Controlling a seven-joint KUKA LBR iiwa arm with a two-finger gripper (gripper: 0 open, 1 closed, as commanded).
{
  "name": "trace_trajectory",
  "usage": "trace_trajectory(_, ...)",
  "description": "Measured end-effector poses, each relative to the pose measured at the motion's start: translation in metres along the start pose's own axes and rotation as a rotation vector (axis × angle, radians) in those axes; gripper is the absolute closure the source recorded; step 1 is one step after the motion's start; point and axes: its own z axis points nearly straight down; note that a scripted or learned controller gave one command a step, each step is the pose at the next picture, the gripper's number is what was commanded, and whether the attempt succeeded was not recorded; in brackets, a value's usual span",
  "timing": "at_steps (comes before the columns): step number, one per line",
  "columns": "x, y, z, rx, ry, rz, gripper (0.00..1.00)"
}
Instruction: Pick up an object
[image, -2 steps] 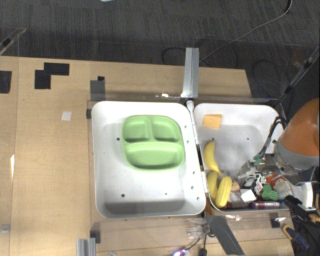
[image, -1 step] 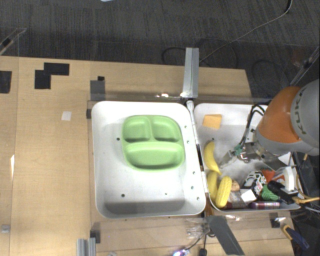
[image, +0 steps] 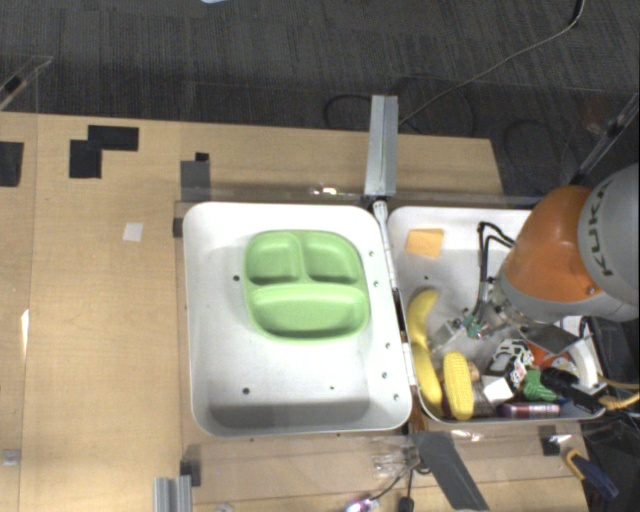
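The right bin (image: 455, 232) holds several small items. A yellow banana (image: 422, 345) lies along its left wall, and a yellow corn cob (image: 458, 385) rests beside it near the front. An orange block (image: 425, 243) sits at the back left. My gripper (image: 472, 324) hangs low inside this bin under the orange wrist band (image: 548, 262), just right of the banana and above the corn cob. The wrist hides much of it. I see nothing clearly held.
The left bin (image: 215, 300) carries a green divided plate (image: 304, 283). In the right bin's front right corner lie a purple marker (image: 530, 409), a green piece (image: 537, 382) and a black-and-white item (image: 510, 357). A metal post (image: 382, 145) stands behind the bins.
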Motion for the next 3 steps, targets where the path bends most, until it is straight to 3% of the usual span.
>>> trace_trajectory(1,0.002,0.003,-0.011,-0.002,0.006,-0.001,1.0)
trace_trajectory(2,0.002,0.002,-0.011,-0.002,0.006,-0.001,0.0)
trace_trajectory(3,-0.024,0.054,-0.032,0.013,0.011,-0.046,0.0)
